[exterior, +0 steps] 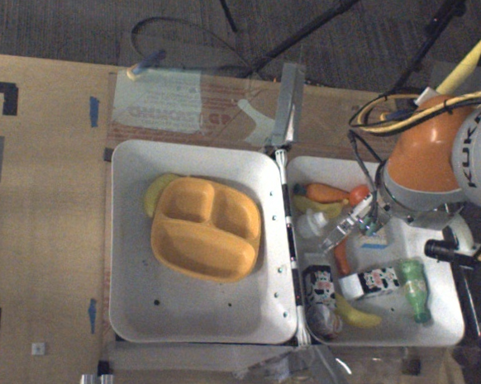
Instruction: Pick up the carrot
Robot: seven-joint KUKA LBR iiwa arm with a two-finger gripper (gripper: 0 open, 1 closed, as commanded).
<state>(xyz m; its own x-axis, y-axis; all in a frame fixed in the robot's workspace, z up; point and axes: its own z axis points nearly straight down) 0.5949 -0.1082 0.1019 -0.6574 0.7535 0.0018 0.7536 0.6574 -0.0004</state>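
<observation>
Up at about eleven o'clock in the right bin (453, 328), the carrot (327, 192) lies with its long axis running nine to three, its thicker end apparently toward nine. Just toward five o'clock the jaws (347, 228) hang; open or closed, I cannot tell.
</observation>
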